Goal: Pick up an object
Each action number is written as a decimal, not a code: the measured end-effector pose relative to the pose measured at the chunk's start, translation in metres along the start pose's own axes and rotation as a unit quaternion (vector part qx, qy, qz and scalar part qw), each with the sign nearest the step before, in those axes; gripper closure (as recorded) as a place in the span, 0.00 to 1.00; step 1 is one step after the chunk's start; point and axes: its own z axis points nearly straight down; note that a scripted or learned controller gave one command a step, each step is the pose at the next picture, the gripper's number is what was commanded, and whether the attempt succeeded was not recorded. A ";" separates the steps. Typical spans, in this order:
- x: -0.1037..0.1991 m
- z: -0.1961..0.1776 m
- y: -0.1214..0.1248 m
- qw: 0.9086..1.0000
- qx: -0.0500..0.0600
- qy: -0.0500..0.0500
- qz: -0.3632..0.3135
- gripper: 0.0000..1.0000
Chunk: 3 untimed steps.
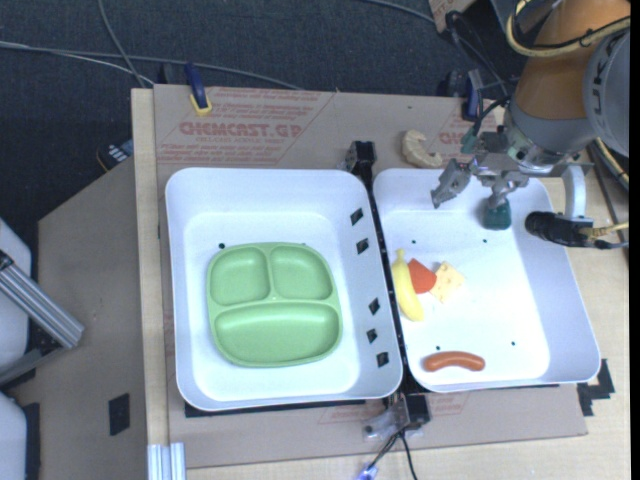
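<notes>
Over the right bin's (560, 298) far edge (wrist down), gripper (470, 190) hangs.

White bins: two, the left bin (185, 268) and the right bin (545, 308), side by side.
Green divided plates: one (273, 302), in the left bin.
Plate compartments: three, two far and one near.
Bananas: one (407, 290), in the right bin by its left wall.
Sausages: one (454, 362), near edge of the right bin.
Red pieces: one (424, 276), touching the banana.
Pale yellow pieces: one (449, 282), just right of the red piece.
</notes>
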 end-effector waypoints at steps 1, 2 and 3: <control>0.000 -0.008 0.003 1.000 -0.007 -0.001 -0.001 0.00; -0.006 0.053 0.005 1.000 -0.004 -0.001 -0.001 0.00; -0.004 0.095 0.003 1.000 -0.004 -0.001 -0.001 0.00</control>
